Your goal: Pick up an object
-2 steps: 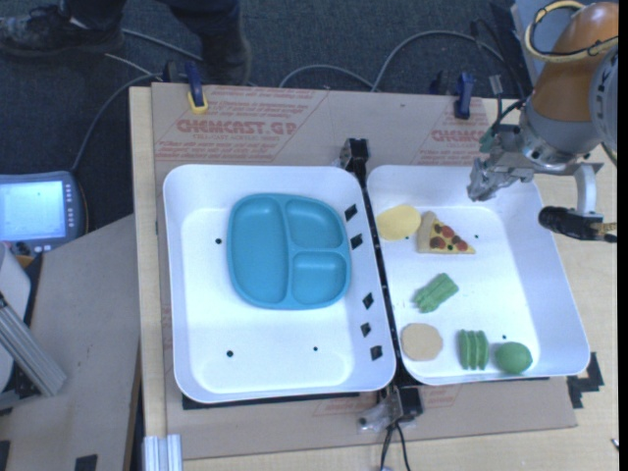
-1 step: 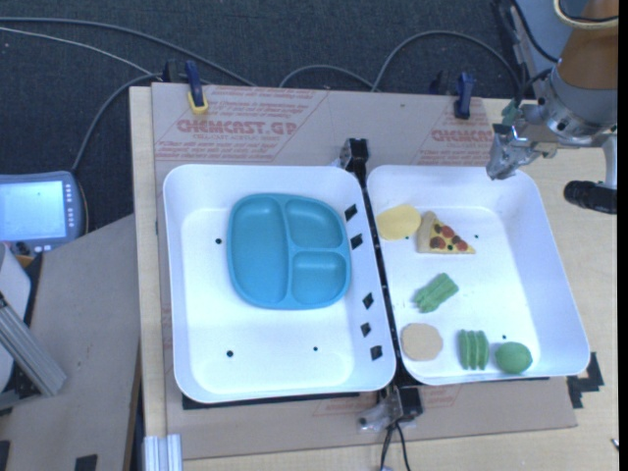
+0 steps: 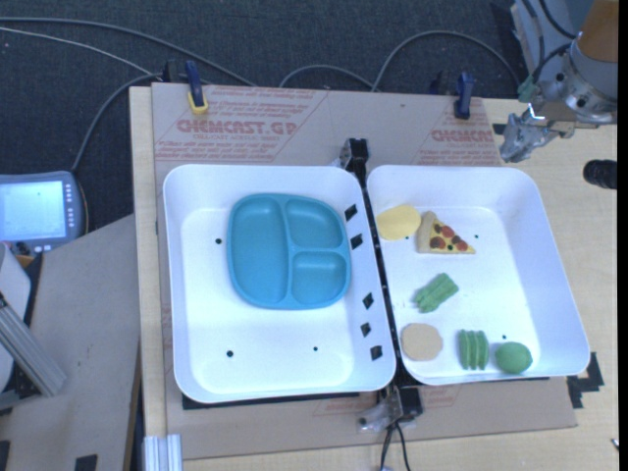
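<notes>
You are looking down at a slant on a wooden tabletop (image 3: 147, 263) carrying two shallow white bins side by side; the left bin (image 3: 196, 351) holds a blue divided plate (image 3: 288, 251) with three compartments, lying flat toward the bin's upper middle; the right bin (image 3: 549, 273) holds six small toy foods. Near its upper left lies a yellow rounded piece (image 3: 397, 221), and just beside it, to its right, a pizza slice (image 3: 444, 235) with red dots; below these, near the bin's middle, sits a green leafy piece (image 3: 435, 291), tilted; along the lower edge you find a tan round disc (image 3: 422, 341), then a green ridged piece (image 3: 474, 349), then a green ball (image 3: 513, 357), close together in a row.

Your arm comes in at the upper right; its gripper (image 3: 517, 141) hangs over the tabletop just outside the right bin's upper right corner, well apart from every toy; nothing sits in it, and whether the fingers are apart or together cannot be told. Two blue clamps (image 3: 196, 88) grip the back edge of a printed board under the bins; a small screen (image 3: 37, 209) sits at far left.
</notes>
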`<control>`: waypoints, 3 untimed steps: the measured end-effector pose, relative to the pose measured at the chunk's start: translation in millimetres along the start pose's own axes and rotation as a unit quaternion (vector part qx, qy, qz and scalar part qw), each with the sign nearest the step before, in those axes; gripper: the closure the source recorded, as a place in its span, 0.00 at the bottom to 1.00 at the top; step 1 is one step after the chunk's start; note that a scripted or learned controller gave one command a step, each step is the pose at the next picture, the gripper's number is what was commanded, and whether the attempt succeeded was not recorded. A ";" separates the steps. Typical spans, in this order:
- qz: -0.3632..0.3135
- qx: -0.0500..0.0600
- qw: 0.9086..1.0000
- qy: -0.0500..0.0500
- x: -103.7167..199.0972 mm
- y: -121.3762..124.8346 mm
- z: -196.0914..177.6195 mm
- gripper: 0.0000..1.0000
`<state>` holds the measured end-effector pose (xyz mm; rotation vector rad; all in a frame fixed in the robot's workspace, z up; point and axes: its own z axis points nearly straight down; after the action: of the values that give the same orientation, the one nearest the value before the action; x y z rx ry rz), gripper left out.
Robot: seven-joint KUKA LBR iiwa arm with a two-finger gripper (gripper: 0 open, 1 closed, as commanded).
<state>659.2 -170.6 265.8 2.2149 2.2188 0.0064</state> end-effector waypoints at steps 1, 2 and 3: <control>-0.001 0.006 1.000 0.002 38.8 -30.0 10.4 1.00; -0.002 0.006 1.000 0.003 93.1 -61.5 17.8 1.00; -0.002 0.007 1.000 0.003 143.1 -82.6 32.4 1.00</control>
<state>576.6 -27.7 232.5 2.2203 2.2317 -0.0027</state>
